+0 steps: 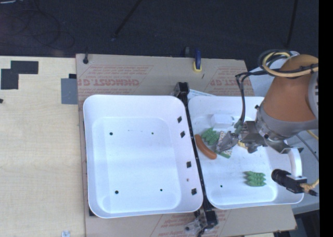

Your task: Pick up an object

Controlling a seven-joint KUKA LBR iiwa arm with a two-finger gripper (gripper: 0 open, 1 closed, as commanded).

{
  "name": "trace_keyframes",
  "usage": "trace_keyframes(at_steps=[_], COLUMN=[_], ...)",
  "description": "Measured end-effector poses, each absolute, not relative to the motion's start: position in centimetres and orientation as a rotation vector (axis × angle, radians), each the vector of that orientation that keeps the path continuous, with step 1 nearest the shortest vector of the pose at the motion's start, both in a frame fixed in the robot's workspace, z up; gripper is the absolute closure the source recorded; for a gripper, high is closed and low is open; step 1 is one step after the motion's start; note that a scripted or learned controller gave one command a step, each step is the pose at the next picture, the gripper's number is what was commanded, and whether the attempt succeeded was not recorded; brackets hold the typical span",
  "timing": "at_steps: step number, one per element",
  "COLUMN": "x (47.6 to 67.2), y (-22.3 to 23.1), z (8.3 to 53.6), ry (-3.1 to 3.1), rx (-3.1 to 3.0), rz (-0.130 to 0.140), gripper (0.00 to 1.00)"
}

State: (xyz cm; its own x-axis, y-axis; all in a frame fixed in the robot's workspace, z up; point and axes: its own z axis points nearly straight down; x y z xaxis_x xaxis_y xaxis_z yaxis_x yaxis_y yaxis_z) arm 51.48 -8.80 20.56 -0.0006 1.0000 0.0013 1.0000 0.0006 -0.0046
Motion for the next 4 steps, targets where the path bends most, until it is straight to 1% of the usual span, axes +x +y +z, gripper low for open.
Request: trace_keyframes(at_steps=[1,2,3,4], x=[59.9,60.0,59.0,59.2], y=[-15.3,-18.5,-15.7,-15.5], z=[25.9,10.3,9.3,10.5], ry=[-2.228,-2.226,-2.229,-2.222], rx=[-2.23,-2.226,-2.233,-2.231], rz=[-0.004,-0.004,-0.007,-0.016], gripper=[0.0,0.0,0.0,1.0])
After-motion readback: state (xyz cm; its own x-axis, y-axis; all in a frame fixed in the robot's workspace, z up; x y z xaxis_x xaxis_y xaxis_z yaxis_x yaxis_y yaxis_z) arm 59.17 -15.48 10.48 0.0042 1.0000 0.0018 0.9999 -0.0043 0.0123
